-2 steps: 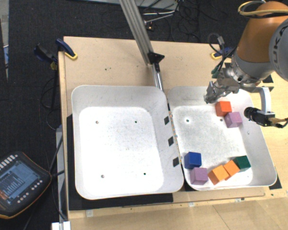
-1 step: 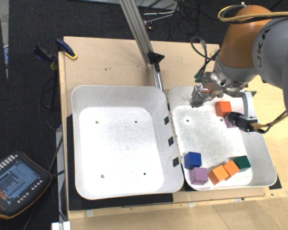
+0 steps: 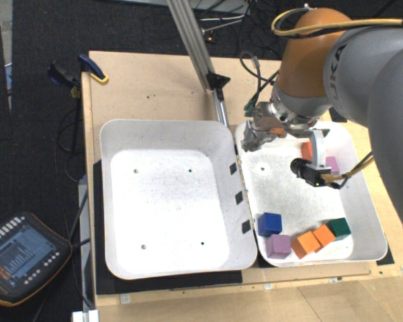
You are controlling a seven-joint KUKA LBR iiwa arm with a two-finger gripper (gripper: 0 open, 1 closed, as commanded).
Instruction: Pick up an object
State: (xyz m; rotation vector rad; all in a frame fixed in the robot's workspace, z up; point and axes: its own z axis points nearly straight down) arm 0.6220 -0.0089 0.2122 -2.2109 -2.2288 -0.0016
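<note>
Teach pendant (image 3: 17, 257) at far left, off bench, well left of left bin (image 3: 121, 146). Left bin just beside right bin (image 3: 369, 227), rims touching. Inside right bin, along near edge: blue cube (image 3: 269, 223) nearest left bin; purple cube (image 3: 278, 245) just beside it; orange cube (image 3: 306, 241) next; green cube (image 3: 337, 229) farthest from left bin. Gripper (image 3: 255, 136) over far corner of right bin, close to left bin's rim; whether open or closed, cannot tell. Pink cube (image 3: 332, 164) and orange block (image 3: 307, 150) under wrist, partly hidden.

light: bright, even | shadows: soft | focus: slightly soft, perhaps compression
</note>
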